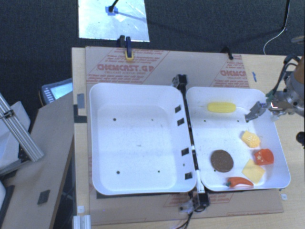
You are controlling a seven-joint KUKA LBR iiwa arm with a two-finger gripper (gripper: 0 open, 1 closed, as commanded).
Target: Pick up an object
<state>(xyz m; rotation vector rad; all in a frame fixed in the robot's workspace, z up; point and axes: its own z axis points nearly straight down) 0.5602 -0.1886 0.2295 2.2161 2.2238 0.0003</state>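
Note:
The right bin (205, 128) holds several toy foods. A yellow corn cob (221, 108) lies near its far side. A small yellow piece (250, 139) and a red-orange piece (263, 156) sit by the right wall. A brown round disc (222, 161), a pale yellow wedge (253, 171) and an orange-red chili shape (239, 182) lie toward the front. My gripper (251, 113) hangs over the bin's right part, just right of the corn cob and above the small yellow piece. I see nothing held in it.
The left bin (95, 128) stands beside the right one, with black clips (183, 137) along the shared edge. A shiny metal sheet (113, 13) lies beyond the bench. A yellow clamp (128, 51) grips the back edge. Cables (281, 30) hang at the upper right.

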